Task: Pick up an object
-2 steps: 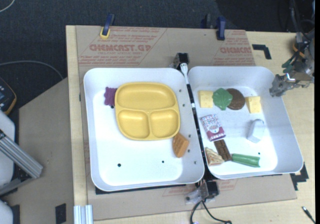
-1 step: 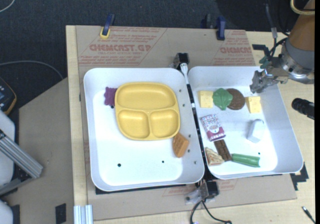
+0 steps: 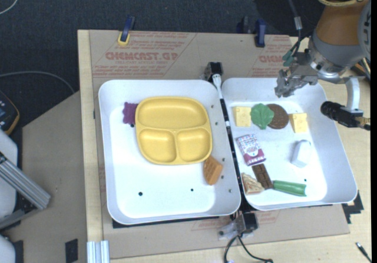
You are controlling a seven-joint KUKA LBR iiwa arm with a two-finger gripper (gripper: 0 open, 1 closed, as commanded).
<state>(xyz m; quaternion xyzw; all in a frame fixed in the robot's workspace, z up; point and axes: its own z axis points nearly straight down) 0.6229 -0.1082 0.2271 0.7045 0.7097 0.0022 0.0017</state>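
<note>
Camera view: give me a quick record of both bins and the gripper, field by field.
left bin: yellow divided plate, purple piece at its left edge, brown piece by its lower right corner
right bin: two yellow squares, green leaf, brown disc, packet, white block, green stick
gripper: above right bin's far edge, nothing held
</note>
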